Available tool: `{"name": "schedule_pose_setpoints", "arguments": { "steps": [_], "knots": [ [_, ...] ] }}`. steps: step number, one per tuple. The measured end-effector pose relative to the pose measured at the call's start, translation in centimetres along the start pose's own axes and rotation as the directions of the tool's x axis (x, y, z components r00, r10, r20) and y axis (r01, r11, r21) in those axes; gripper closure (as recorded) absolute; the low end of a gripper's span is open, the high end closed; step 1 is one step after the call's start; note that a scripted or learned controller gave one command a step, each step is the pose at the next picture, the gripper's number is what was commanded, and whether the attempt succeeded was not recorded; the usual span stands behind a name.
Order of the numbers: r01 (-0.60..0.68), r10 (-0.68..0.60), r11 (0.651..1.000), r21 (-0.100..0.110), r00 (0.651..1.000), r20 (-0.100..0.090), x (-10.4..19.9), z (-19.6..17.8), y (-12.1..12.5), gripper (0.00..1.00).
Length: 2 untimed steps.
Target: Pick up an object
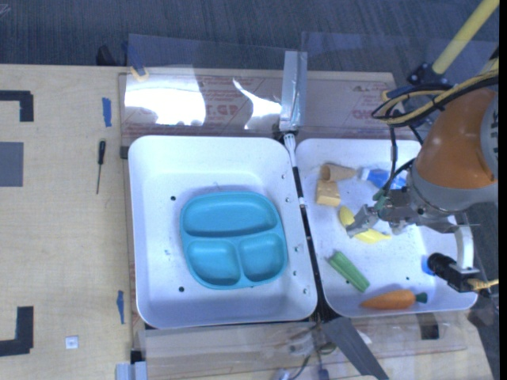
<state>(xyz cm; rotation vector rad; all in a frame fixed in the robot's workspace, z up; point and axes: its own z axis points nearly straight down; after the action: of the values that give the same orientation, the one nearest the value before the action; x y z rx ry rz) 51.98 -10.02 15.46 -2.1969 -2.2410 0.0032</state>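
My gripper hangs low over the middle of the right bin, reaching in from the right. Directly under and beside it lie two yellow pieces, one of them partly covered by the gripper. Whether it touches either one is unclear. Two tan blocks sit to the upper left of the gripper, one of them nearer the bin's back. A blue object peeks out behind the wrist. A green piece and an orange carrot lie near the front edge.
The left bin holds a blue divided plate. A central ridge separates the two bins. Cables and a yellow pole hang at the upper right. A small screwdriver lies on the wooden bench at left.
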Motion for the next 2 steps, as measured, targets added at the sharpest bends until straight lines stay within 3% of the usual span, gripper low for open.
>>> {"name": "schedule_pose_setpoints", "arguments": {
  "steps": [1, 2],
  "knots": [
    [-0.011, 0.011, 1.000, -0.009, 1.000, 0.001, -0.30, 6.72, 3.94, 0.00],
    [-0.012, 0.012, 1.000, -0.013, 1.000, 0.002, -0.31, 5.72, 4.14, 1.00]
  ]
}}
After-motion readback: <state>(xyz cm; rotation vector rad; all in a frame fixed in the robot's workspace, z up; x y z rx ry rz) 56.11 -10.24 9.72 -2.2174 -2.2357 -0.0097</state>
